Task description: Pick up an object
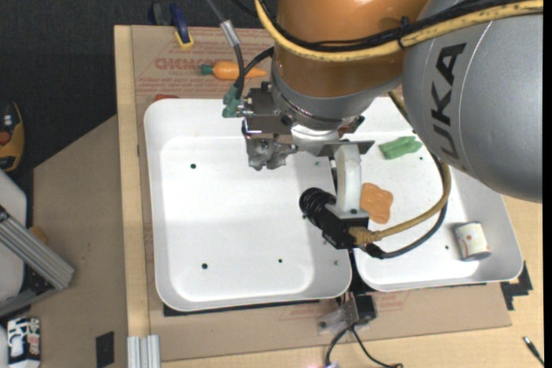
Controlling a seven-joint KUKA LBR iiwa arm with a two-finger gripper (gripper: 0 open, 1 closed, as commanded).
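Note:
Three small objects lie in the right bin [496, 267]: a green block [399, 147] near its far side, an orange piece [377, 202] close to the divide between the bins, and a white cylinder [471, 240] near the front right corner. My gripper [264, 152] hangs low over the far middle of the left bin [172, 211], well left of all three objects. Nothing shows beneath or in it. The arm's large orange and grey body hides the far part of the right bin.
A black cable and connector [332, 224] dangle from the wrist across the divide between the bins, beside the orange piece. Beyond the left bin, an orange and green tool [222, 70] and a blue clip [181, 28] lie on the cardboard base.

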